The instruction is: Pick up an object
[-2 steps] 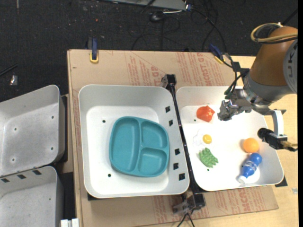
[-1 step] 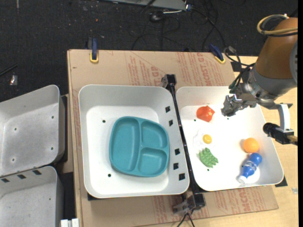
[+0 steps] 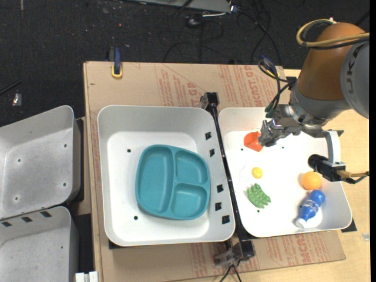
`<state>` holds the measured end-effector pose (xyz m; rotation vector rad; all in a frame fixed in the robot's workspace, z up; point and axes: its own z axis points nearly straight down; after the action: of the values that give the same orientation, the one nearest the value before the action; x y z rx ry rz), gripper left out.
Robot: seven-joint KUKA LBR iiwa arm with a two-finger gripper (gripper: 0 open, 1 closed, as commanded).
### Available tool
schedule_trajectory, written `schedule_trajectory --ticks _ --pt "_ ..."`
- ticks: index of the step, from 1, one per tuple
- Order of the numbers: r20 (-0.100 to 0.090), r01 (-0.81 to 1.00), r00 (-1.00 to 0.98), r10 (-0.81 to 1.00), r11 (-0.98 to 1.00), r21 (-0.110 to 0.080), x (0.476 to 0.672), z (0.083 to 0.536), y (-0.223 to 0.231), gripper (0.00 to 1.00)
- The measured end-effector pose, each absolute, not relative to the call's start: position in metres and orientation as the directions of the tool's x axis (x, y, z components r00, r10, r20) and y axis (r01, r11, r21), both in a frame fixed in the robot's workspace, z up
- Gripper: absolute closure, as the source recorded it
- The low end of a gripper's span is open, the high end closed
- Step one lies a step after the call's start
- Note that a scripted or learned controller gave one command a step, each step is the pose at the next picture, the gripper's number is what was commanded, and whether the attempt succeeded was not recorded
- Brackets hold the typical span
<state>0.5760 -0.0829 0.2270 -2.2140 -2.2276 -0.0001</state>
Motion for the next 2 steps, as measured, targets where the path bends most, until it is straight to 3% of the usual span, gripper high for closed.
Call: schedule_trajectory --ticks 2 --pt "0.001 1.000 -0.007 1.000 0.007 0.001 0.581 0.236 0.008 1.00"
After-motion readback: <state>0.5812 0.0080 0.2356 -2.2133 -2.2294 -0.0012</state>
